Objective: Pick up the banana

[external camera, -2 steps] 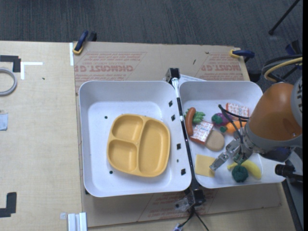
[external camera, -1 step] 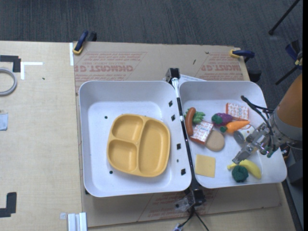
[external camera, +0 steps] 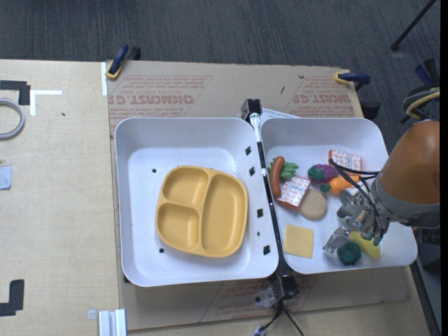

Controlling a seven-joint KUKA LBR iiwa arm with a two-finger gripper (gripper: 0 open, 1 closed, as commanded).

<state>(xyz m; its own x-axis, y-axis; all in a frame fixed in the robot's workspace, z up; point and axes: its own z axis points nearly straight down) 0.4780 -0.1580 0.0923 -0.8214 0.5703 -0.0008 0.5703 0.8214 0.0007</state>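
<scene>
Yellow curved banana [external camera: 369,246], metal fingers [external camera: 339,239] beside

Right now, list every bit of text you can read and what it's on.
"CHEMOST GR…", red, upside down: cardboard sheet behind the left bin.
Same red print behind the right bin: cut off, blurred.
Red-and-white packet: print too small.
Second packet: too small.

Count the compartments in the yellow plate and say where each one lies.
3. The yellow plate sits in the left bin. One long compartment runs down its right side; two smaller ones are stacked on its left, the upper and the lower.
</scene>
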